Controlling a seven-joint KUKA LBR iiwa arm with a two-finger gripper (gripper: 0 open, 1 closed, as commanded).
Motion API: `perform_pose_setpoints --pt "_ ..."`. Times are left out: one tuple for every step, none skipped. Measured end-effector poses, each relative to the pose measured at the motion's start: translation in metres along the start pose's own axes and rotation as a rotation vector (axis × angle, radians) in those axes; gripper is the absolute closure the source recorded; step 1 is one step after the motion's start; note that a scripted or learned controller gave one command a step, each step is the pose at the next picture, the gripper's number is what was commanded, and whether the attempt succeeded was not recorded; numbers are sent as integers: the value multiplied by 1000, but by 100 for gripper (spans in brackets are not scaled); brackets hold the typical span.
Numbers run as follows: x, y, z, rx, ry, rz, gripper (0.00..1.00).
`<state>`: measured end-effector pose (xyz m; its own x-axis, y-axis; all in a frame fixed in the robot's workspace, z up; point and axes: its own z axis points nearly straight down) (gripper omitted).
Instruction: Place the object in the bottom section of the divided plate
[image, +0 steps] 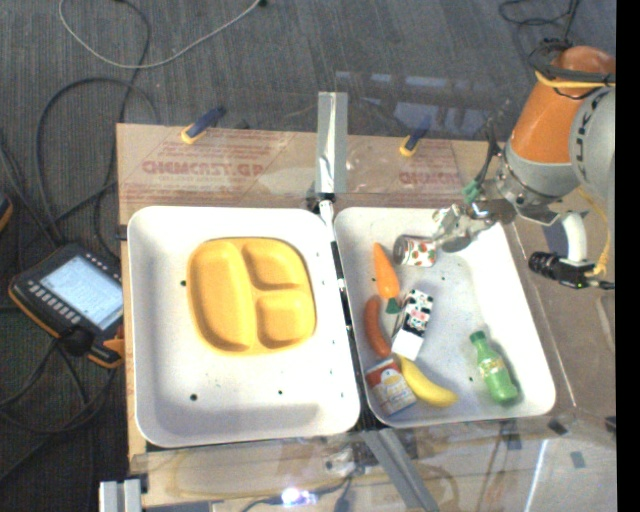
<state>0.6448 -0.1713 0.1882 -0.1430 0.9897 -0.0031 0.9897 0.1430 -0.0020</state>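
The gripper, finger state can't really be told, is hung right beside the can, with the divided plate way off left.

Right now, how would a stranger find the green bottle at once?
Look in the right bin, the one holding the toys. Go to its near right corner: the green bottle lies there, right of the banana. It is the only green thing in that bin.

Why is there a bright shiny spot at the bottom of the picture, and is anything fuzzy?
Camera view: a lamp's glare reflects off the shiny frame below the left bin; the gripper looks slightly blurred; the yellow plate and banana look sharp, evenly lit.
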Motion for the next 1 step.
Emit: perform_pose_setpoints --pt "64 -58 -48 -1 2 -102 100"
